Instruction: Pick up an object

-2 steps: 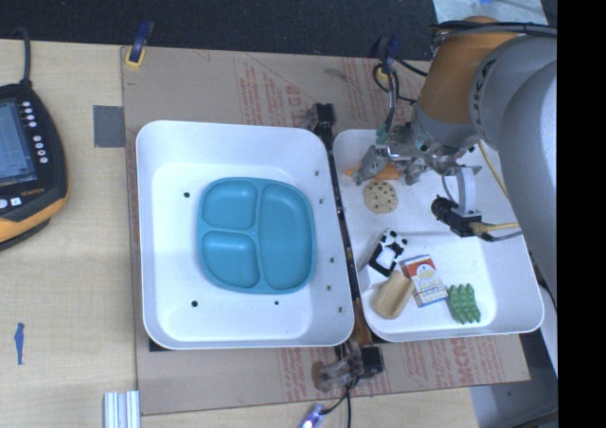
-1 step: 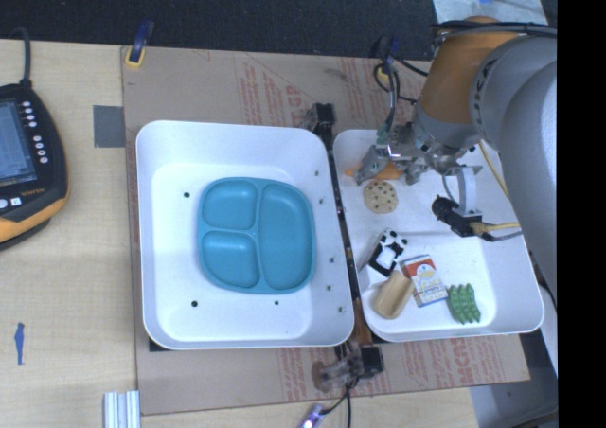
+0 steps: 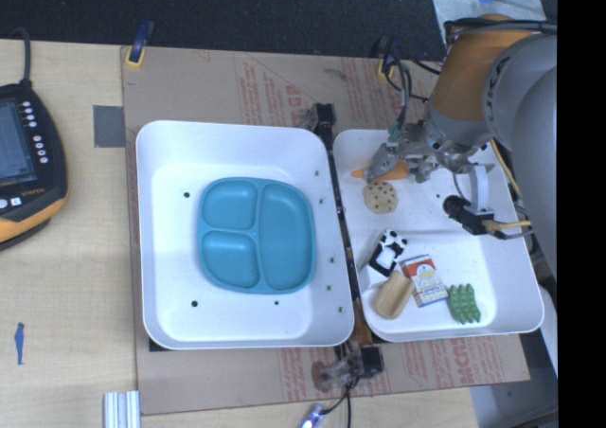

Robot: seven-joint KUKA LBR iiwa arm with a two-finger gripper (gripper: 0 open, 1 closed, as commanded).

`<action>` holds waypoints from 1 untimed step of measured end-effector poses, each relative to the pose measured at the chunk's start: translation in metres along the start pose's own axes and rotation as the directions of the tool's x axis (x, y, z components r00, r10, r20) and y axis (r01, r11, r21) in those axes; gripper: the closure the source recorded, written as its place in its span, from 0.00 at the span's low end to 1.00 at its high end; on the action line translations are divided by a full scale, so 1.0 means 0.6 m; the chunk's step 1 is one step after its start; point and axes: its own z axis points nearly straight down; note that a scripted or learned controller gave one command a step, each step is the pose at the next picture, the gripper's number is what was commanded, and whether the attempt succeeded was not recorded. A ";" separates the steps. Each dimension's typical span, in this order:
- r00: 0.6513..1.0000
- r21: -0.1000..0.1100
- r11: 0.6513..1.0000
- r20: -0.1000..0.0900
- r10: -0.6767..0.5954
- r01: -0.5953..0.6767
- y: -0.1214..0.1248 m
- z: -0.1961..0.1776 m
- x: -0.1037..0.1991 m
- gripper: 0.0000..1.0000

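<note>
Gripper (image 3: 390,163) low at back-left corner of right bin (image 3: 511,317), over an orange piece (image 3: 398,171); finger opening cannot be told. Cookie (image 3: 381,195) just in front. Blue tray (image 3: 257,234) in left bin (image 3: 161,227).

Left bin (image 3: 151,227): holds a divided plate (image 3: 256,233) at its centre.
Right bin (image 3: 511,312): cookie (image 3: 380,195) upper left; small box (image 3: 425,280), block (image 3: 463,303) lower middle.
Pendant (image 3: 24,156): frame's far left.
</note>
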 end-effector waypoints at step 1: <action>1.000 0.003 1.000 -0.001 -0.003 0.003 0.000 0.010 0.025 0.00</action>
